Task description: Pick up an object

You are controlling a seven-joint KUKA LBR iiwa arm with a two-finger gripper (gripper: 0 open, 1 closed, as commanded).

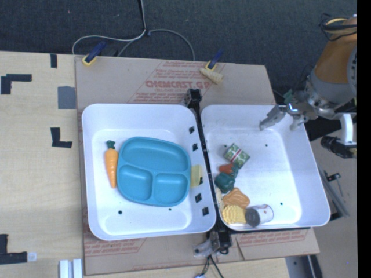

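Note:
My gripper point(284, 122) hovers over the far right corner of the right bin point(290, 172), open, with nothing between its fingers point(270, 120). The arm's orange band is at the frame's upper right. Toward that bin's left side lie a small green carton point(236, 155), a red-orange piece point(226, 168), a teal toy point(225, 182), an orange pastry-like item point(236, 198), a yellow corn piece point(232, 215) and a silver can point(259, 215) on its side. All of these sit well below and left of the gripper.
The left bin point(98, 213) holds a blue divided plate point(153, 171), a toy carrot point(111, 163) beside the plate's left edge, and a small yellow block point(195, 175) against the inner wall. A black divider point(200, 149) joins the bins. Clamps and a cable lie behind.

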